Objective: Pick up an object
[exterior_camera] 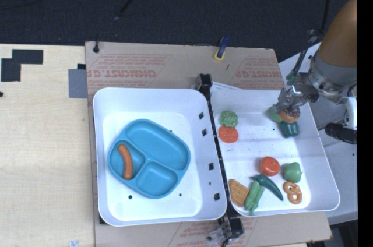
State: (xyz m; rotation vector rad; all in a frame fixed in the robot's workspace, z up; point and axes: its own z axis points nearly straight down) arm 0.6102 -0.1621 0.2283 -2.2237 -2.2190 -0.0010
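My gripper [287, 106] hangs low over the far right corner of the right bin [326, 182]. Directly beneath and touching or nearly touching it is a small orange and green object [288, 117], with a dark green piece [290, 129] just in front of it. Whether anything sits in the gripper I cannot tell. Elsewhere in that bin lie a broccoli floret [228, 119], a red tomato [228, 135], a second red tomato [269, 166], a green pepper [292, 171], a pretzel [293, 193], a dark green chili [269, 185], a green pod [253, 197] and a waffle piece [236, 190].
The left bin [111, 106] holds a blue divided plate [157, 152] with a sausage [125, 161] in its left compartment. A black divider [211, 141] runs between the bins. The arm's orange band [341, 36] and a black cable [342, 133] stand at the right bin's far right edge.
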